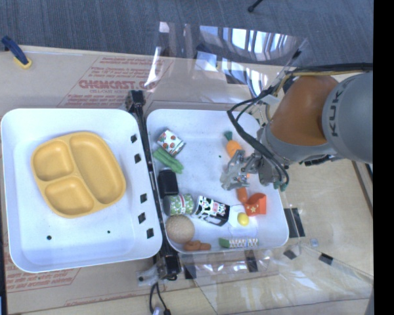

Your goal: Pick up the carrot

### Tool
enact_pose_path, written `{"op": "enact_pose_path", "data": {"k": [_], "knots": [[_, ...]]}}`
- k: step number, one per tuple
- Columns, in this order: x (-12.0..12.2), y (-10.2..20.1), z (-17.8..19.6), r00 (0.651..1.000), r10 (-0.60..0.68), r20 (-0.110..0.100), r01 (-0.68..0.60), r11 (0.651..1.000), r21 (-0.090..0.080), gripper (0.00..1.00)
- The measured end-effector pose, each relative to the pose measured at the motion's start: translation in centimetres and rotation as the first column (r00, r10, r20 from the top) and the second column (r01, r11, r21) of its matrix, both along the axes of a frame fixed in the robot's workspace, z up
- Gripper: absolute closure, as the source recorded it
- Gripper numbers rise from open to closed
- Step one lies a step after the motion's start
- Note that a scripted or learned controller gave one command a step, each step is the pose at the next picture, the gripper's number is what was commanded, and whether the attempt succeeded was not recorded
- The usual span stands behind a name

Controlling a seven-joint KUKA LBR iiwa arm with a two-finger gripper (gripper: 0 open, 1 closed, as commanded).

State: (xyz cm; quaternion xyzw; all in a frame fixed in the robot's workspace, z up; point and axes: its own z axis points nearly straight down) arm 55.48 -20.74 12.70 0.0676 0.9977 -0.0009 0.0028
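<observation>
The carrot (233, 147), small and orange with a green top, lies in the right bin (200, 120) near its far right side. My gripper (239, 174) hangs over the bin just in front of the carrot, close to it, on the grey arm with the orange band (302, 110) reaching in from the right. I see nothing held in the gripper. A second small orange piece (241, 193) lies just in front of the gripper, next to a red block (255, 205).
The right bin also holds a strawberry-print can (171, 142), a green vegetable (168, 160), a black item (167, 182), a green-spotted can (181, 205), a cow-print carton (213, 210), a lemon (241, 220), a tan ball (180, 228) and a brown sausage (197, 246). A yellow divided plate (79, 172) sits in the left bin (20, 241).
</observation>
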Motion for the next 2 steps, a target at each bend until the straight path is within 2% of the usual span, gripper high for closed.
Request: {"op": "enact_pose_path", "data": {"k": [1, 2], "knots": [[7.2, -0.2, 9.1, 0.953, -0.303, 0.004, 0.303, 0.953, 0.001, 1.0], [1.0, 6.2, 5.7, 0.906, -0.424, -0.01, 0.424, 0.906, 0.003, 1.0]]}}
